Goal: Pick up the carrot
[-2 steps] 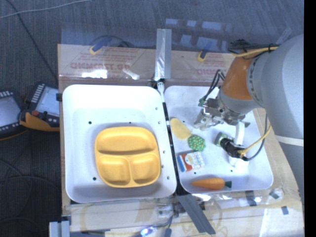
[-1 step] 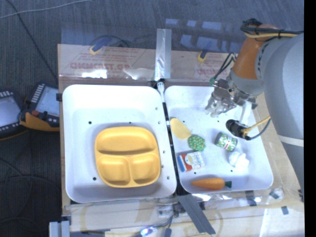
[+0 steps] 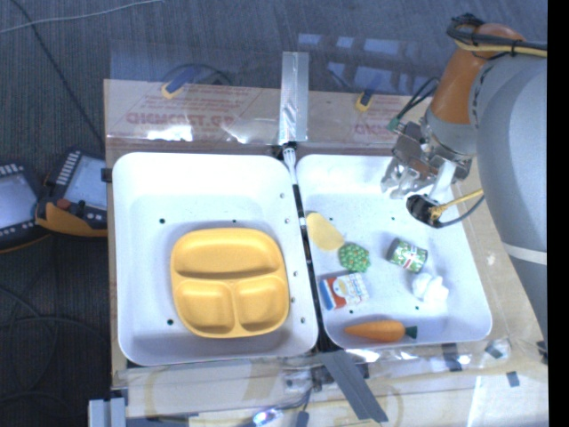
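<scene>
gripper (image 3: 402, 183): over right bin's (image 3: 462, 265) far corner, fingers slightly apart, nothing between them | carrot (image 3: 377, 331): lying along right bin's near wall, well apart from gripper | yellow tray (image 3: 231, 281): in left bin (image 3: 142, 238)

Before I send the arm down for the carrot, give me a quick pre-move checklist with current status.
1. Orange carrot with green top in view, lying at the right white bin's near edge: ok.
2. Carrot free of neighbours, with the red-and-white packet close behind but apart: ok.
3. Claw above carrot: not ok, it is at the bin's far side.
4. Claw carrying nothing: ok.
5. Claw opening: cannot tell.
</scene>
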`<act>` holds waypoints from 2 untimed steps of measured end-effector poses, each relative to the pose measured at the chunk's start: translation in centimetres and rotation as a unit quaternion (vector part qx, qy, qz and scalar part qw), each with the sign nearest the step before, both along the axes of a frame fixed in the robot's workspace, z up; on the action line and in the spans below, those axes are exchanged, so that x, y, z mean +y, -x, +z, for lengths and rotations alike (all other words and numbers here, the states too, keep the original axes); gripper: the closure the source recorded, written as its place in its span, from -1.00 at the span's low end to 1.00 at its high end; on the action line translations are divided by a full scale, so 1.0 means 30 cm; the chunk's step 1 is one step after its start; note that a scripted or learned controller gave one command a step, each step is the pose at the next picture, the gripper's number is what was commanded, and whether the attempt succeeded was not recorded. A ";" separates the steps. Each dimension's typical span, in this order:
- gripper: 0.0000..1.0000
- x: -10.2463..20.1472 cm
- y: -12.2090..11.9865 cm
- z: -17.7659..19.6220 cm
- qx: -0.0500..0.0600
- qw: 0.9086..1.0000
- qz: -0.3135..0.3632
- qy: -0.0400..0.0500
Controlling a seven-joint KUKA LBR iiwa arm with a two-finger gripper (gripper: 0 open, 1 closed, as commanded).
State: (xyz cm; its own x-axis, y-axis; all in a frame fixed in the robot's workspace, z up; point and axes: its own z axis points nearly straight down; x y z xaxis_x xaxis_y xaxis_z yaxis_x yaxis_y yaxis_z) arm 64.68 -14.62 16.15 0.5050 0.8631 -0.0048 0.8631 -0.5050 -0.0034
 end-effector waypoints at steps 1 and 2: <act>1.00 0.217 -0.070 0.067 0.000 0.986 -0.168 0.001; 1.00 0.409 0.075 0.063 0.001 0.921 -0.389 0.001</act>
